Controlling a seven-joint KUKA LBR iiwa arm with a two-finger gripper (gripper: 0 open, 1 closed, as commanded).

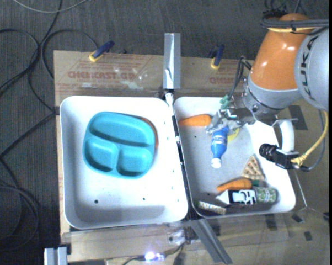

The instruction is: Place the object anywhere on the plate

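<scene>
A blue divided plate (120, 143) lies in the left white bin (78, 203). My gripper (224, 118) hangs over the upper middle of the right bin (287, 197). Just below it lies a small blue bottle (218, 143) with a white cap, cap end pointing towards the front. The bottle's upper end sits right under the gripper, and I cannot tell whether they touch. An orange carrot (195, 121) lies just left of the gripper, near the bin's back wall.
At the front of the right bin lie a second carrot (235, 185), a tan waffle-like wedge (255, 169), a dark-labelled green bottle (253, 196) and a flat wrapper (211, 206). A metal divider (171, 65) stands behind the bins. The arm's cable (315, 145) loops at the right.
</scene>
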